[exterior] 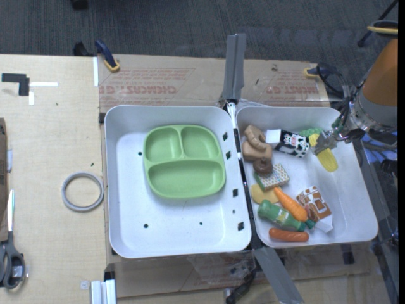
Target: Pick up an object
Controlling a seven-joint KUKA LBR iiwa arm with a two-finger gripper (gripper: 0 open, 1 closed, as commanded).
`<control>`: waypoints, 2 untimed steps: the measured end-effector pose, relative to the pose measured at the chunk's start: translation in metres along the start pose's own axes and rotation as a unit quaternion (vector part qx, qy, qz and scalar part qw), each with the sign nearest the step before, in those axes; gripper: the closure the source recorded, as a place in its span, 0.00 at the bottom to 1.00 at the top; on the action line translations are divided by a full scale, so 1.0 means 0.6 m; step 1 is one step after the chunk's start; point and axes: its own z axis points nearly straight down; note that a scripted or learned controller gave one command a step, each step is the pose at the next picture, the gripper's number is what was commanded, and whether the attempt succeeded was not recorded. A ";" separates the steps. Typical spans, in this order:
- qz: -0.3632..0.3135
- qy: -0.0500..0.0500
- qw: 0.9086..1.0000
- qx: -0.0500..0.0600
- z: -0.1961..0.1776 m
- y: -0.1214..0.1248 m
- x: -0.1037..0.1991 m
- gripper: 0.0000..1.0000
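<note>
Scissors [11, 261] sit at the bottom left edge of the bench, handles toward the viewer, with a roll of tape [82, 191] lying flat just above them, well apart from the bins. 2 white bins side by side: left bin [126, 233] holds a green divided plate [184, 161] with 3 compartments, set toward the bin's upper half. Right bin [354, 220] carries a pile of toy food along its left wall: red sausage [288, 235] at the near edge, green bottle [279, 215] just above it, orange carrot [291, 203] lying across the bottle, patterned packet [314, 206] beside the carrot, waffle-like block [273, 178], brown figure [256, 145] near the top, black-and-white cow toy [294, 143] to its right. Yellow object [328, 161] lies apart toward the right wall, just below the gripper [324, 144]. Gripper hangs low over the bin's upper right, grey arm and orange band [386, 84] entering from the right. Jaw state: cannot tell, too blurred and small, nothing visibly held. Cardboard sheet [158, 81] lies behind the bins.
</note>
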 end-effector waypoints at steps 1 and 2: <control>-0.202 0.000 0.979 -0.001 -0.081 -0.042 0.005 1.00; -0.111 0.000 0.994 0.000 -0.126 0.061 0.075 1.00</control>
